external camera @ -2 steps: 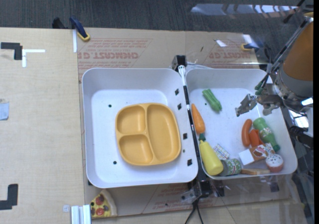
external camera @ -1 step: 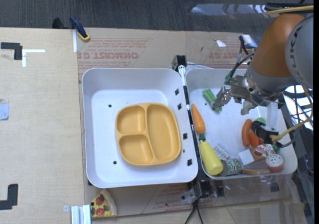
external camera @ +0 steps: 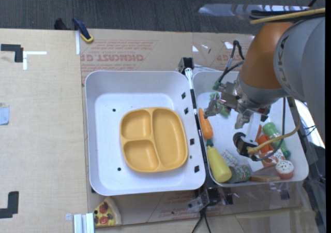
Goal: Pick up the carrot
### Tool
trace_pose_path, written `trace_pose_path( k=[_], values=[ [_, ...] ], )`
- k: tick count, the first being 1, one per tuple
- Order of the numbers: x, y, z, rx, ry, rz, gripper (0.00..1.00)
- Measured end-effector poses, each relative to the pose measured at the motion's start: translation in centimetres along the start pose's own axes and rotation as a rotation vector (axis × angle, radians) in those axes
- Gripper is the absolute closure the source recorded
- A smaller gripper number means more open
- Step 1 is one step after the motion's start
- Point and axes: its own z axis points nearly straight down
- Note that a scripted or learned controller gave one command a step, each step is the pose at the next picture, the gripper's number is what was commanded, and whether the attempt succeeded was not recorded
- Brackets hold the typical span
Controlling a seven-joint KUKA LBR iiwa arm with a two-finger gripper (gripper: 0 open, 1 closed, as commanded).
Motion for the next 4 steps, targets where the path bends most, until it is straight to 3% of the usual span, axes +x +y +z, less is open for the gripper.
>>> trace_pose_path(
  k=[1, 2, 3, 4],
  values=[
    [-4.9, 1.9, 0.0, -0.003, -0.001, 0.033, 0.00],
    [1.0, -1.1, 0.0, -0.002, 0.000, 0.259, 0.00],
    [0.6, 2.5, -11.6, -0.004, -0.002, 0.009, 0.00],
    [3.7, 0.9, -1.0, 0.001, -0.002, 0.096, 0.00]
  ],
)
